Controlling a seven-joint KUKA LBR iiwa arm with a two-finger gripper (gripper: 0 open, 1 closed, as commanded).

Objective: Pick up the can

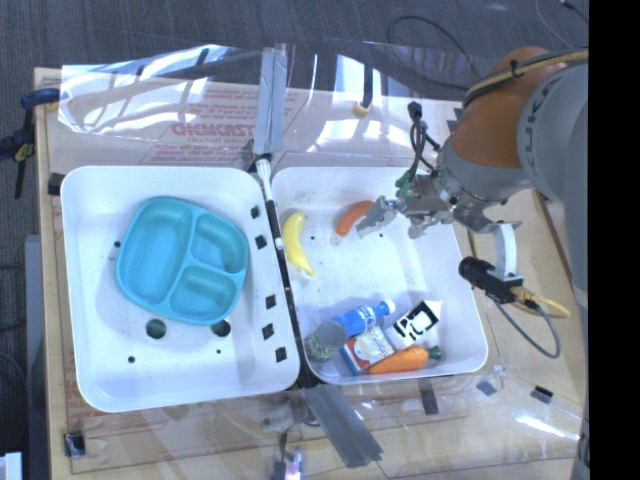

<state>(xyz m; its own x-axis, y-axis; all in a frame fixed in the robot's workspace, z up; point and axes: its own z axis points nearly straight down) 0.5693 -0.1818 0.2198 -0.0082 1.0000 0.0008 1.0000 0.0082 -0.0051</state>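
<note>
Since the can sat tucked into the near left corner of the right bin, we judged it had ended up there as part of the clutter. Its dull grey metal end faced up, round and slightly shiny. Just beside it lay a clear bottle with a blue cap, a printed carton and a smooth orange carrot, all crowded along the front wall, so we expected a tight approach. Further back a curved yellow banana lay near the divider. The gripper hung over the far part of that bin, well apart from the can and close to a small orange-red oblong piece. Its fingers looked spread, with nothing between them. The left bin held a glossy blue compartment tray, hard plastic by the look of it. Both bins rested on the bench.
</note>
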